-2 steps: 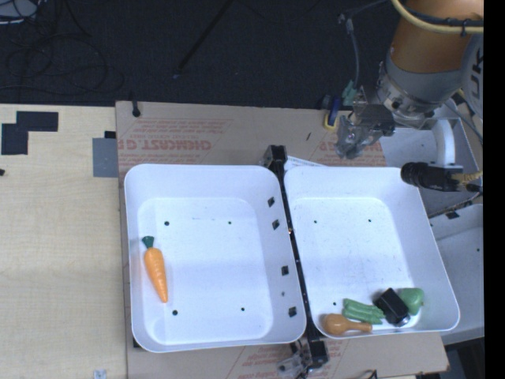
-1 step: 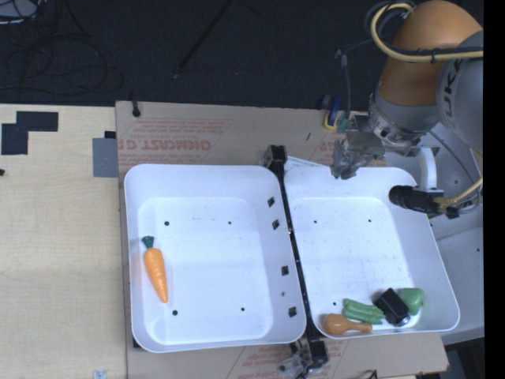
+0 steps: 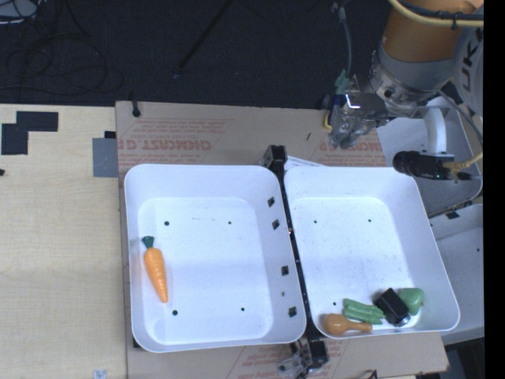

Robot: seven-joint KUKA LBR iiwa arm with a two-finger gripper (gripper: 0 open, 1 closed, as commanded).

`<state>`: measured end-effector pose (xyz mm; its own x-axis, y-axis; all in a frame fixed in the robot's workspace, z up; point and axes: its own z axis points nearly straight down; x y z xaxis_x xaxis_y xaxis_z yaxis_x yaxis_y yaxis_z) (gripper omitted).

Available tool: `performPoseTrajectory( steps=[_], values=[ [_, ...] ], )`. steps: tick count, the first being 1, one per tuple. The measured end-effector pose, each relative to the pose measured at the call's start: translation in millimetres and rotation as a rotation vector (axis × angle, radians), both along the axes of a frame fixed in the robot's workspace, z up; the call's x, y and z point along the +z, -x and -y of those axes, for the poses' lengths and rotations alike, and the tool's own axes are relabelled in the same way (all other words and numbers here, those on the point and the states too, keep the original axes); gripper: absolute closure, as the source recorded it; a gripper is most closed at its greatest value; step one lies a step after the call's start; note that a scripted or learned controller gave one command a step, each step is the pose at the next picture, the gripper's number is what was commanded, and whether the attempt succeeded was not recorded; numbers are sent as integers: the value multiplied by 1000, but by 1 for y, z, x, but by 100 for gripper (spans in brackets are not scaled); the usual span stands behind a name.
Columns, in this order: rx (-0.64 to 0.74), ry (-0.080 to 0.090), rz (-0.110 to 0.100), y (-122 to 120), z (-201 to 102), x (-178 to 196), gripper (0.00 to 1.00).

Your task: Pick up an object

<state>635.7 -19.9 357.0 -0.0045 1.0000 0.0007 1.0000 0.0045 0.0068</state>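
My jaws (image 3: 345, 136): above the far edge of the right bin (image 3: 442, 259); I cannot tell their opening.
Carrot (image 3: 155, 271): left bin (image 3: 130, 212), near-left.
Progress: nothing picked yet; approach and grasp remain.

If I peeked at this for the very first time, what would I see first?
Probably the bright orange carrot, lying alone by the left wall of the left bin. Next, the little heap of toys in the near right corner of the right bin: green pieces, a black block and an orange-tan piece. The gripper hangs above the bench behind the right bin.
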Motion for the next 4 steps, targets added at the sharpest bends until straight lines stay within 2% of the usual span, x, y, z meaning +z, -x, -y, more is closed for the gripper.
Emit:
performPoseTrajectory(
  steps=[1, 2, 3, 4],
  values=[
    [-7, 2, -16, -7, 17, -74, 100],
    [-8, 1, -4, 32, 21, -6, 100],
    [-3, 0, -21, 20, 2, -122, 100],
    [-1, 1, 11, -10, -17, 64, 100]
  ],
)
